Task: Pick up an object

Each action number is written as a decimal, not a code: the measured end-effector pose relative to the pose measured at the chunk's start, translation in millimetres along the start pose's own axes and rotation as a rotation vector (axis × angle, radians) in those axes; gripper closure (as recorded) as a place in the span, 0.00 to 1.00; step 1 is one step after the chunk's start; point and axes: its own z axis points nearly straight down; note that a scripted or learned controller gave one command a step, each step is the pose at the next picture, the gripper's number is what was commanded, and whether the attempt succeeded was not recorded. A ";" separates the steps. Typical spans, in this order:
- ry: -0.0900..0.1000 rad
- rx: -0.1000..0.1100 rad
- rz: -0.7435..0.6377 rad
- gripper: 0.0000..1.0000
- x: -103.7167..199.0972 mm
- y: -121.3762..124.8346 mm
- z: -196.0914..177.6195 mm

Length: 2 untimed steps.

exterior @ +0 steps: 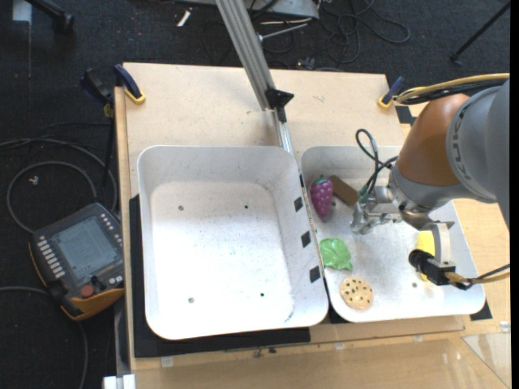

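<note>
In the right bin (388, 259) lie a purple bunch of grapes (323, 197) at the far left, a brown block (345, 190) just right of it, a green leafy piece (335, 254) by the dividing wall, and a speckled cookie (356, 292) near the front. My gripper (362, 218) hangs low over the bin's middle, right of the grapes and just in front of the brown block. Nothing shows in its grasp.
The left bin (219, 241) sits beside the right one and they share a raised wall (306, 225). A slanted metal rail (247, 43) reaches down to the bins' back edge. The grey arm (454, 152) covers the right bin's far right corner.
</note>
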 end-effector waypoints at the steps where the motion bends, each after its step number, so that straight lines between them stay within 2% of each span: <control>1: -0.002 -0.005 -0.002 1.00 -9.2 5.9 -56.7; 2: -0.002 -0.005 -0.004 1.00 -8.1 17.8 -111.2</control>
